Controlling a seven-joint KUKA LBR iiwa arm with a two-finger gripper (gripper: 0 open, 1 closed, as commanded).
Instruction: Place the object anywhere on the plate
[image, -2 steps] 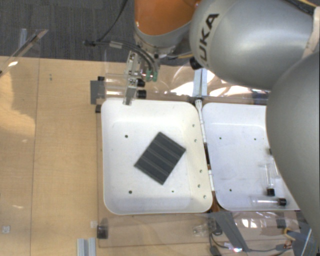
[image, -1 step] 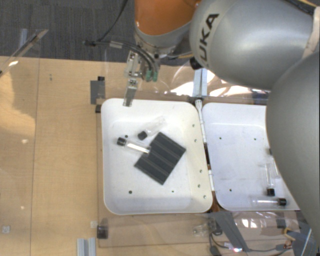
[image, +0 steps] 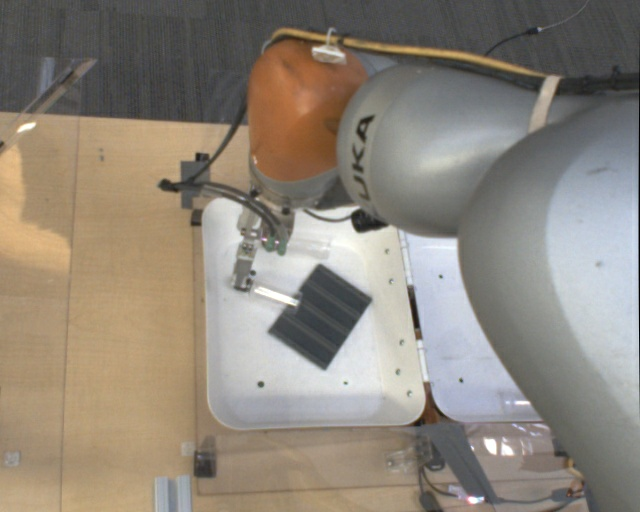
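Arm (image: 480, 150), ribbed slab (image: 321, 315) angled lower-left to upper-right

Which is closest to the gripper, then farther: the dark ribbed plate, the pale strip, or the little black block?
1. pale strip, right beside the gripper
2. dark ribbed plate, past the strip
3. little black block, low in the view

Matt ribbed slab (image: 320, 316); smooth white plastic bin (image: 300, 395).

One fixed cam, overhead, tilted down at the bench (image: 100, 300).
Close-in framing: left bin (image: 240, 385) sits mid-frame whole, right bin (image: 450, 330) largely blocked by the arm (image: 450, 150), which looms from the right, nearest the lens.
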